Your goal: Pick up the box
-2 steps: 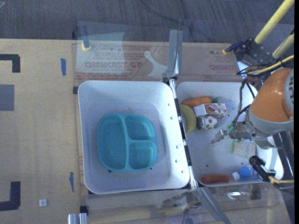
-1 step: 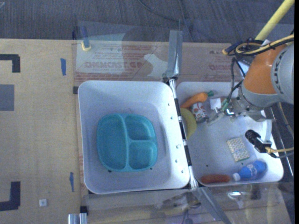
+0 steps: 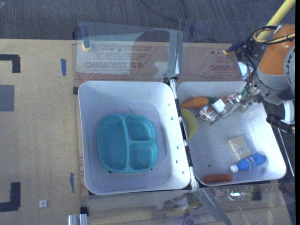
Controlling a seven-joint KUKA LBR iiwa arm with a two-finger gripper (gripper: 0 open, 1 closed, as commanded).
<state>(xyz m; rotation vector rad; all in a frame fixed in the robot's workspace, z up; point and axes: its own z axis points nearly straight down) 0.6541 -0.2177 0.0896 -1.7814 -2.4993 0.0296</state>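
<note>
The box [image 3: 209,113] is small, with white and red-brown print, and lies tilted in the upper left part of the right bin [image 3: 274,170]. It sits just below an orange carrot [image 3: 195,102]. My gripper [image 3: 229,104] reaches in from the right at the box's right end, low over the bin floor and close to or touching the box. The grey arm with its orange band [image 3: 276,64] stands above the bin's upper right corner. The box rests on the bin floor.
A yellow banana [image 3: 190,123] lies against the right bin's left wall. A checkered packet [image 3: 240,147], a blue bottle [image 3: 248,163] and a brown sausage [image 3: 218,177] lie in its lower part. The left bin [image 3: 89,97] holds a teal divided plate [image 3: 127,143].
</note>
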